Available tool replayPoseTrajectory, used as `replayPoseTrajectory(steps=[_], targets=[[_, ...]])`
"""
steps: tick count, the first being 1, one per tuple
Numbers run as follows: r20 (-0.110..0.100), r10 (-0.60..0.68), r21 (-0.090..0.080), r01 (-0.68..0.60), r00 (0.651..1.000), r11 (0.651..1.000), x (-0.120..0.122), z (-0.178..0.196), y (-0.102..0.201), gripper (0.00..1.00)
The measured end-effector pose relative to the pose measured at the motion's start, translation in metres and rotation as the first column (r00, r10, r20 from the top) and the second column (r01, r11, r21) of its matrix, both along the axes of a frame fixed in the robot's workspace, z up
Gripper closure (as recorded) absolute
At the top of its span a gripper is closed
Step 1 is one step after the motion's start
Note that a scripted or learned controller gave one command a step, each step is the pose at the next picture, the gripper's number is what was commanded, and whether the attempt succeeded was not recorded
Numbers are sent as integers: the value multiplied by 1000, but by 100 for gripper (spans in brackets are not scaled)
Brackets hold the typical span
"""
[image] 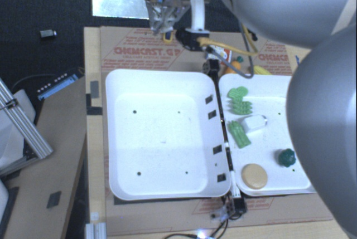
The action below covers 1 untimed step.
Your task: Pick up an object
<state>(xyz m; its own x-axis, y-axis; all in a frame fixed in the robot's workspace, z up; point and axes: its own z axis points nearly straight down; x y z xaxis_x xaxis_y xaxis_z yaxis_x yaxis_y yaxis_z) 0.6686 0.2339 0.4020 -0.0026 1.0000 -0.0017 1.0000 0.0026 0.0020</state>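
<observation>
The gripper [162, 25] hangs at the far edge of the scene, above the cardboard [139, 51] beyond the left bin [120, 121]. Its thin fingers point down close together with nothing visible between them.

The grey arm [290, 4] sweeps in from the right and covers part of the right bin [276, 190], well apart from the gripper, where the candidate objects lie. Two green ridged pieces [240, 100] [239, 134] lie near the divider, with a small clear item [255, 121] between them. A tan round disc [255, 176] sits at the near edge, a dark green lump [286, 157] to its right.

All look small, light and probably rigid plastic. The ridged pieces likely offer grip across their narrow width; the disc is flat and may slip.
</observation>
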Motion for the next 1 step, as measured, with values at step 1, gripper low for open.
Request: replayPoseTrajectory(steps=[1], targets=[[1, 0, 0, 0, 1000, 1000, 0, 0, 0, 100]])
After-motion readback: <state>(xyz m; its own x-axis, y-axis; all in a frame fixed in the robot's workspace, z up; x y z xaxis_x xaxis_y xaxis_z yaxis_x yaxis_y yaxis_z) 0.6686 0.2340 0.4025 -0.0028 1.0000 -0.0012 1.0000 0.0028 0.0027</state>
